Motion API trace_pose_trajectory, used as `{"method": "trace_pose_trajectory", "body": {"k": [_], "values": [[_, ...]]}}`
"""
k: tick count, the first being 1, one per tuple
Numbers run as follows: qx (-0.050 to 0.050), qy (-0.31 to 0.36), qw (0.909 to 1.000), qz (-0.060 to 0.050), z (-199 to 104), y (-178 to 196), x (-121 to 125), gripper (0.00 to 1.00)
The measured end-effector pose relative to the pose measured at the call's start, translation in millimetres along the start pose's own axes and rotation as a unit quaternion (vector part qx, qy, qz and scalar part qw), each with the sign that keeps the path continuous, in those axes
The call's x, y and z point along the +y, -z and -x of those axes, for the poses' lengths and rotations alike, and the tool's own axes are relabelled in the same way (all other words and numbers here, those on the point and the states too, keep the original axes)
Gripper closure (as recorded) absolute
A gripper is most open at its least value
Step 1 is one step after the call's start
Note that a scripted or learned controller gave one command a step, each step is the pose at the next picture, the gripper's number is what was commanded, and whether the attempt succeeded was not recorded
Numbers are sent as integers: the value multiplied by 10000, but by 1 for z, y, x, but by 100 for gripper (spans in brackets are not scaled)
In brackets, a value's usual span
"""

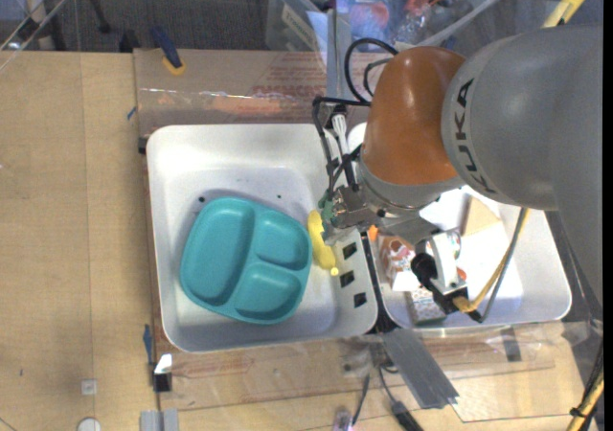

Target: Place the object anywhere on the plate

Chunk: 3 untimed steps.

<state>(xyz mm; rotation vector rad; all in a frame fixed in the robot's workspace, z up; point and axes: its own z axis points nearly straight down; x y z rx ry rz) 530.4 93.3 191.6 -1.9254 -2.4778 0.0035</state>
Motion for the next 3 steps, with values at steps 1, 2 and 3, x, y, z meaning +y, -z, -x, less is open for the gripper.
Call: {"method": "trace_pose_trajectory", "body": {"k": [1, 2, 3], "values": [[-7, 67, 10000, 20, -57, 4, 58, 100], [-7, 65, 10000, 21, -57, 4, 58, 0], [-13, -191, 9998, 26, 35, 94, 91, 0]]}}
